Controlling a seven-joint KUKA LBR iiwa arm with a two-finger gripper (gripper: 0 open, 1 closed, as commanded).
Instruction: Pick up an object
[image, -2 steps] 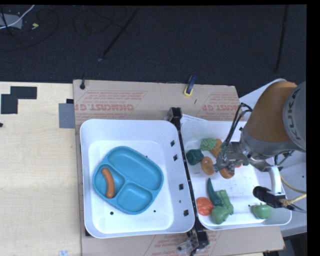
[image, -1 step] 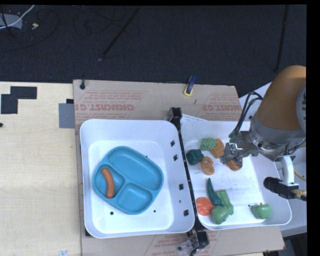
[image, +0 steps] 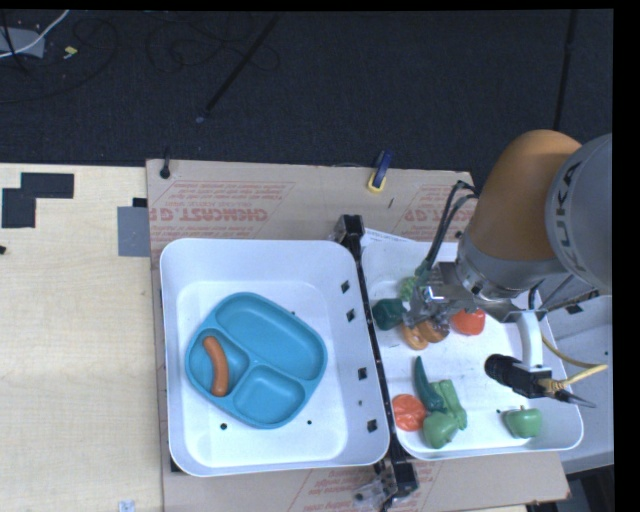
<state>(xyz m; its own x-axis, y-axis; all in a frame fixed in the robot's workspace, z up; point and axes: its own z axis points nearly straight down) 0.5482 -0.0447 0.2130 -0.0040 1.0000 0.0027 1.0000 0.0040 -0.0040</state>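
Note:
My gripper (image: 428, 312) is down in the right bin (image: 480, 440), at its upper left part, right over a small orange and brown toy (image: 420, 334). A dark green round toy (image: 386, 314) lies just left of it and a red toy (image: 468, 322) just right. Whether anything sits between the fingers is hidden by the wrist. Lower in the bin lie an orange-red toy (image: 407, 411), a dark teal piece (image: 427, 388), a green vegetable toy (image: 445, 418) and a small green toy (image: 522, 422).
The left bin (image: 190, 270) holds a blue sectioned plate (image: 270, 350) with an orange sausage toy (image: 216, 364) in its left compartment. A black divider (image: 362, 330) runs between the bins. The arm's grey body with its orange band (image: 525, 200) covers the right bin's upper right.

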